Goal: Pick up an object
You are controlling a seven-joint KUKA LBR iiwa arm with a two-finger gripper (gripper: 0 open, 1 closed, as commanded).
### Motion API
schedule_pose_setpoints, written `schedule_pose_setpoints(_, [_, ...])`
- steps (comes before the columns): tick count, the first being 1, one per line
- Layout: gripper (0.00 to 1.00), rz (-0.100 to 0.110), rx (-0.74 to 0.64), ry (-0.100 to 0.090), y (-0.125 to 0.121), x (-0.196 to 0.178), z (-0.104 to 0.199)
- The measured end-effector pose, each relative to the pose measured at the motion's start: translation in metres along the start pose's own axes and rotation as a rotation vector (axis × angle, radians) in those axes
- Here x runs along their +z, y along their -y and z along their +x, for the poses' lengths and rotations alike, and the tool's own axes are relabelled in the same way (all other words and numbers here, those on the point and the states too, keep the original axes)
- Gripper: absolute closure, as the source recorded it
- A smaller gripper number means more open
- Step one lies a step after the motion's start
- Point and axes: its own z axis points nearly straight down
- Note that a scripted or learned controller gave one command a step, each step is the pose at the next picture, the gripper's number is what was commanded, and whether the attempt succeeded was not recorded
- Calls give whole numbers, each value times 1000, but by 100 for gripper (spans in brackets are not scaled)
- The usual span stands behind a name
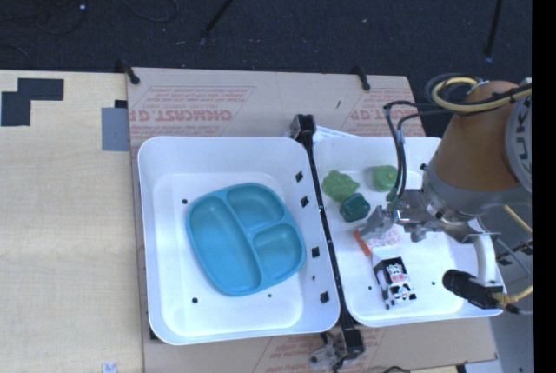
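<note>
Gripper (pixel 387 223) low in right bin (pixel 452 297)
Grip state cannot be told; green objects (pixel 340 184) just beside it

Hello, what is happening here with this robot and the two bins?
The arm reaches from the right over the right bin, its gripper low near several small items: two green pieces, a darker green block, an orange stick and a black-and-white toy. Nothing is visibly held. The left bin holds a blue divided plate.
</note>
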Motion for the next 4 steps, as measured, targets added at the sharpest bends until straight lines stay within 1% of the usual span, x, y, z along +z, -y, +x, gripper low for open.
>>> schedule_pose_setpoints(1, [0,-11,-1,2,-3,-5,0])
schedule_pose_setpoints(2, [0,-7,-1,1,2,39,-1])
schedule_pose_setpoints(3, [0,-7,-1,0,3,93,0])
schedule_pose_setpoints(4, [100,-10,6,1,2,80,-2])
